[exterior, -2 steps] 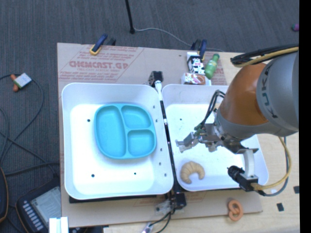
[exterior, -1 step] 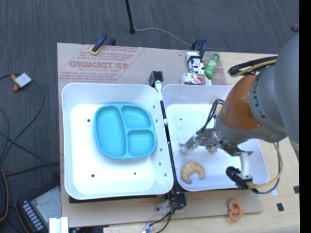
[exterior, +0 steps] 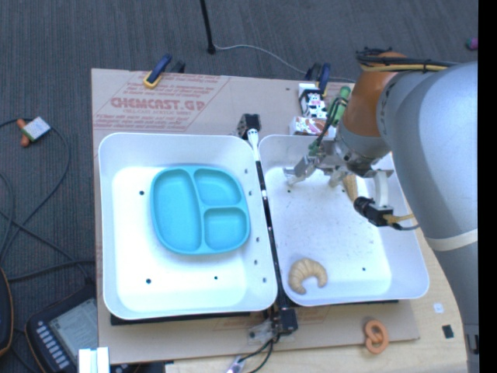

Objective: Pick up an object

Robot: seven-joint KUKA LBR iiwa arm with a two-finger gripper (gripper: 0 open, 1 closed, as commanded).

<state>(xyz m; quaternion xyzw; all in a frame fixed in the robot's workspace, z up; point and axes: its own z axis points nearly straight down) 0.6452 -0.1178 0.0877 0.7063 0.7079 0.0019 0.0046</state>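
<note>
- Counter point(exterior: 155, 103): brown board printed with red lettering, carrying two shallow white bins side by side.
- Arm point(exterior: 435, 146): grey, with an orange band point(exterior: 365, 103) above the wrist; reaching in from the right, over the upper part of the right bin.
- Left bin point(exterior: 124, 282): white, rounded corners, touching the right bin along a dark centre seam.
- Right bin point(exterior: 404, 282): white, floor speckled with fine dark marks.
- Divided plate point(exterior: 200, 210): light blue, three compartments, lying flat in the middle of the left bin.
- Jaws point(exterior: 318, 171): low over the upper part of the right bin; metallic fingers point(exterior: 299, 169) spread apart, nothing visible between them. Well apart from the croissant.
- Croissant point(exterior: 307, 274): tan, curved, lying on the floor of the right bin near its lower left corner, just beside the centre seam.
- Blue-handled clamps point(exterior: 158, 70) at the far edge of the counter, one at the left, one near the arm.
- Orange ring-shaped item point(exterior: 376, 336): on the counter just below the right bin.
</note>
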